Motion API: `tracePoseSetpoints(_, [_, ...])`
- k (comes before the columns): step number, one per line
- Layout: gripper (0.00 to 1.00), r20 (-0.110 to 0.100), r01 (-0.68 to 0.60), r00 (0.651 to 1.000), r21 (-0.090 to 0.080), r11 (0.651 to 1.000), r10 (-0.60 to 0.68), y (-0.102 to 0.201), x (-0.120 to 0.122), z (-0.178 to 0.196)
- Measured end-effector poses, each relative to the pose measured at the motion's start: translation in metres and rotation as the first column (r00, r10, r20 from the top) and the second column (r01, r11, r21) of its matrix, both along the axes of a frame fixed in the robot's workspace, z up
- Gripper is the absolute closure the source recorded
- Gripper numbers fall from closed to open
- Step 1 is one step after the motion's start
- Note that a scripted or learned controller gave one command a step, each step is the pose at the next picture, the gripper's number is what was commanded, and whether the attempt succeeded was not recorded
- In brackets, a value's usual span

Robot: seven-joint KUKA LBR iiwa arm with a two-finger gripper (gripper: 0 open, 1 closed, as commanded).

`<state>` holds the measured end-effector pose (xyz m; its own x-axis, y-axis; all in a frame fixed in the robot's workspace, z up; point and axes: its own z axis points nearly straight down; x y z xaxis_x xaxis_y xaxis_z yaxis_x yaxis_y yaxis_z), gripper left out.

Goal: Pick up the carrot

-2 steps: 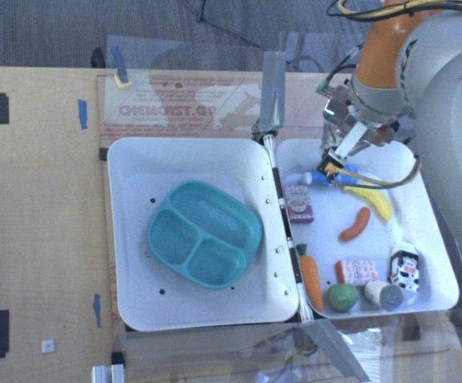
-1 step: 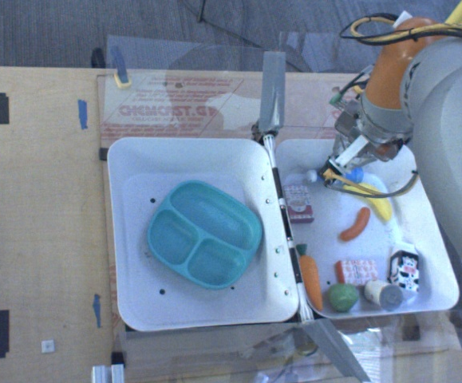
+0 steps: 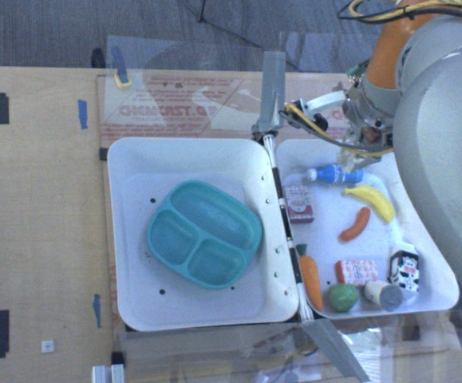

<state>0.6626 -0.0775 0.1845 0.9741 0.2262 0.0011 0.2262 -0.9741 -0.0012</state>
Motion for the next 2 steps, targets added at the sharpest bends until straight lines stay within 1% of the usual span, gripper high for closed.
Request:
tracePoseSetpoints(1, [1.0,0.002,0.027,1.0,0.002,1.0,-0.027,-0.029,-0.068,-0.096])
tracePoseSetpoints(2, [1.0,0.006,-0.338,0.941,0.0,0.941,0.338,-0.033,-0.13,-0.096])
